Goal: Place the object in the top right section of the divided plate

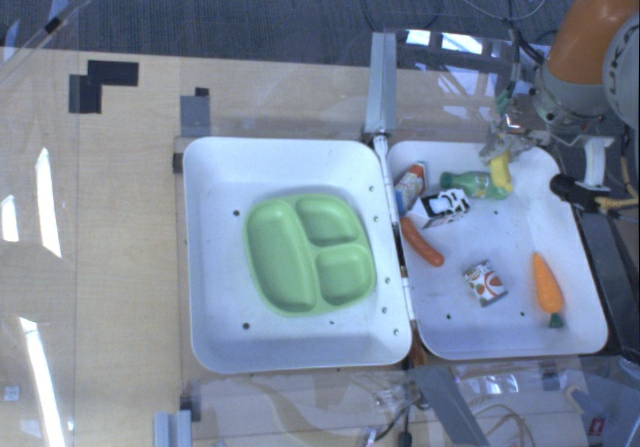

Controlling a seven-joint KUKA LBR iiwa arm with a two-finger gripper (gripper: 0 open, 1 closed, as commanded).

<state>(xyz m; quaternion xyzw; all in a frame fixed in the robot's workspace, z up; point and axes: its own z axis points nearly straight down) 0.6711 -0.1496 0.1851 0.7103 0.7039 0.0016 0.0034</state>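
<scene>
The green divided plate (310,253) lies in the left white bin (215,235), and its top right section (328,218) holds nothing. My gripper (505,142) hangs over the back edge of the right bin (520,320), under the orange-banded wrist. A small yellow object (499,175) is directly below the gripper, touching the end of a green bottle (468,183). I cannot tell whether the yellow object is gripped or resting in the bin.
The right bin also holds a black-and-white toy (445,207), a red-orange sausage shape (423,243), a small tube (407,185) by the divider, a white and orange carton (485,283) and a carrot (546,287). Cables loop behind the bins.
</scene>
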